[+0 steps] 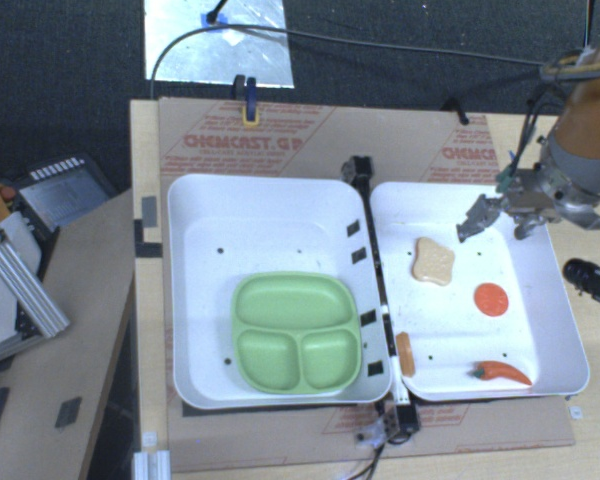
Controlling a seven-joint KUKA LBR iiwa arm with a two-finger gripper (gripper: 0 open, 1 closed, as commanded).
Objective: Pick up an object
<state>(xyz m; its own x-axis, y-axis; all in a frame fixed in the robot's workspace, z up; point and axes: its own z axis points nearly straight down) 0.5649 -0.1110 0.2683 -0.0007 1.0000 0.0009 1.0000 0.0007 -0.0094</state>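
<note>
Gripper: we see its fingers spread, holding nothing, above the right bin.
Bread slice: nearest object.

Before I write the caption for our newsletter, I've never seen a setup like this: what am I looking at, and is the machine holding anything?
One camera looks down at a slant on a bench with two shallow white bins. The grey and orange robot arm reaches in from the right; its tool hovers over the right bin with nothing between its fingers. That bin holds a slice of toy bread, a red disc, a carrot and a small sausage. The left bin holds a green divided plate.
</note>
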